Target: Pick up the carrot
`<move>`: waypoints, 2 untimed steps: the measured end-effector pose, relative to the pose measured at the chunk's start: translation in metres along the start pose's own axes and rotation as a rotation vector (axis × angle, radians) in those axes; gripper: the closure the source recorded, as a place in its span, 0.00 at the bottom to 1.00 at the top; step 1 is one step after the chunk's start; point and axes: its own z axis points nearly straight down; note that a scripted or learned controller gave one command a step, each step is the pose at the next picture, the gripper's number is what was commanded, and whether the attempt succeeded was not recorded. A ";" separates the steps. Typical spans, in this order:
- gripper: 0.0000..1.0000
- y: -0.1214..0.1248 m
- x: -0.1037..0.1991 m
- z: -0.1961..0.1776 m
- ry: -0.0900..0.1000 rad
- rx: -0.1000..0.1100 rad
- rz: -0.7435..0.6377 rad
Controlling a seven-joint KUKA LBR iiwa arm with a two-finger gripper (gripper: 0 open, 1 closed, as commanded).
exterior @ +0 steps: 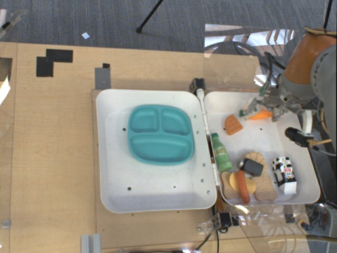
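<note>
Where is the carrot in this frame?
The carrot lies in the right bin, near its far edge, directly at the end effector, with the orange wedge-shaped piece to its left.

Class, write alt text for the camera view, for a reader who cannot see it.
A grey robot arm reaches in from the right, its gripper at an orange carrot near the far edge of the right bin, which also holds other toy food. The left bin holds a teal divided tray.
</note>
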 end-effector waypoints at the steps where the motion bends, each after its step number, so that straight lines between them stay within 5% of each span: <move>1: 0.00 0.006 -0.013 0.011 -0.008 0.005 -0.189; 2: 0.00 0.007 -0.015 0.002 -0.011 -0.003 -0.205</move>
